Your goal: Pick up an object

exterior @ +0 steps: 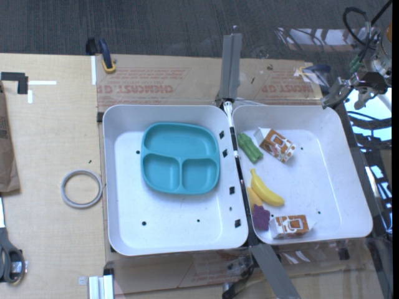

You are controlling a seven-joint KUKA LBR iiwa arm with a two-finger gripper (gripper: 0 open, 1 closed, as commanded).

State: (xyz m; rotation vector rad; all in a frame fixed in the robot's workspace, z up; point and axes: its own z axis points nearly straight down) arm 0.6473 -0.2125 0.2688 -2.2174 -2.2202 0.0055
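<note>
Behind both bins, cardboard (187,80) bears mirrored red lettering, seemingly unreadable.

A roll of tape (81,188) lies flat on the wooden bench (50,142), left of the bins. Scissors (9,261) rest at the lower left edge, a brown paper bag (7,145) at the far left.

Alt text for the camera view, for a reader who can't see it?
Two white bins sit side by side: the left bin holds a teal divided plate; the right bin holds a banana, a green vegetable, purple grapes and two small cartons.
</note>
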